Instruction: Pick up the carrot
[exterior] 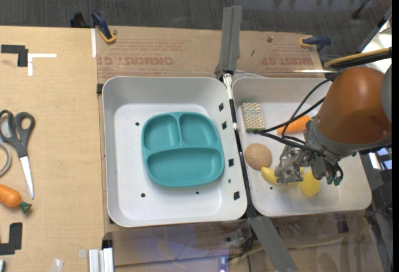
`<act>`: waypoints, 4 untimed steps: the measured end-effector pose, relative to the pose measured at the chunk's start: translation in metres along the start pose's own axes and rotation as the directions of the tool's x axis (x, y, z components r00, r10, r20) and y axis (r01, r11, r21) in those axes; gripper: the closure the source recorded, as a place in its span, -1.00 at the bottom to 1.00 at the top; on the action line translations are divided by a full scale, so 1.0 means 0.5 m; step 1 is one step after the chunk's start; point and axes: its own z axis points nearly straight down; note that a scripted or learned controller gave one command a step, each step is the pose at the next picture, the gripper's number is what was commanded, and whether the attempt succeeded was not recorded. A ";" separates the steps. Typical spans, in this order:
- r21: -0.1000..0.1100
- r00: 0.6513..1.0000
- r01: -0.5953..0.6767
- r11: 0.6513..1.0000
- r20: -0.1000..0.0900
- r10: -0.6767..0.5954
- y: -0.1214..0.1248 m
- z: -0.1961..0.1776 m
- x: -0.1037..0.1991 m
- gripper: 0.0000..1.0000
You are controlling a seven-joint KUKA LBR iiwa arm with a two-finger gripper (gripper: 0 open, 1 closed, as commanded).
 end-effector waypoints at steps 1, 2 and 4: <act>0.000 1.000 0.001 1.000 0.001 -0.001 0.000 0.000 0.000 -1.00; 0.000 0.937 -0.350 0.937 0.003 0.350 -0.112 -0.003 0.022 -1.00; -0.001 0.770 -0.637 0.771 0.007 0.637 -0.224 -0.124 -0.329 -1.00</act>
